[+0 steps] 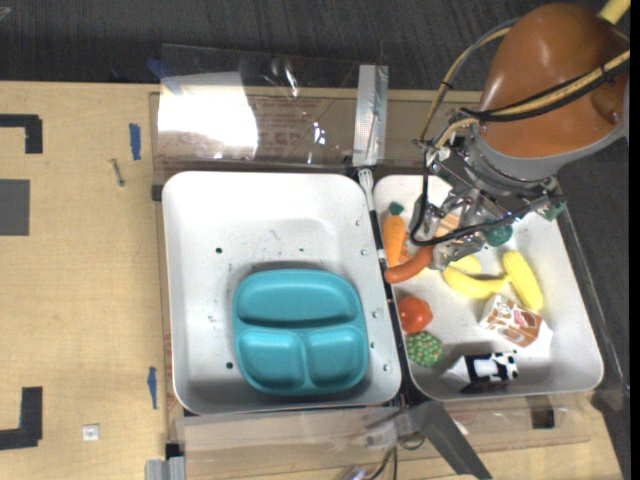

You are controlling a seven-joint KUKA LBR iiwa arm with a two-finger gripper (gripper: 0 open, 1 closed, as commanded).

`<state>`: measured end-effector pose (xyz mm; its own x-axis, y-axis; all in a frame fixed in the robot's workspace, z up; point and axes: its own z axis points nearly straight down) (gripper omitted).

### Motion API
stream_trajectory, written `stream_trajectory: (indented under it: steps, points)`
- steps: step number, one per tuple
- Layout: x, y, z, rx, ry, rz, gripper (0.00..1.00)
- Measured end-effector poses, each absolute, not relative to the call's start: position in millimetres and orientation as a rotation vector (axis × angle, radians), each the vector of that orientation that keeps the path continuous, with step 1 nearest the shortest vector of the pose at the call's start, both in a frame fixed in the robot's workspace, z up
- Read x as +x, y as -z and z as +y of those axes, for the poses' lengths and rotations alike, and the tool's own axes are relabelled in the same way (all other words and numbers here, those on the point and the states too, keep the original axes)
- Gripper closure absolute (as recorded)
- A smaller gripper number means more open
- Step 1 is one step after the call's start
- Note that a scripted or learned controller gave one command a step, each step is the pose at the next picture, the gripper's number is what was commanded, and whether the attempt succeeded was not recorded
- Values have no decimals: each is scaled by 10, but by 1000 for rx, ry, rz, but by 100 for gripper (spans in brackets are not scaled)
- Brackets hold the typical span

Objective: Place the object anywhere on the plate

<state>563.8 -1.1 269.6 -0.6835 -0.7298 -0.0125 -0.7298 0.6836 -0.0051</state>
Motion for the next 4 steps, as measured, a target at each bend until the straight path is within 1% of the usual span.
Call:
stream_trajectory:
  steps: [1,2,3,4]
  points:
    - [5316,-1837,558,-1540,-5,2736,100]
    - [5325,-1853,550,-1537,-2,2735,0]
    - [4810,-2199,137,-1708,2,2632,0]
    - [4829,-2300,166,-1706,2,2625,100]
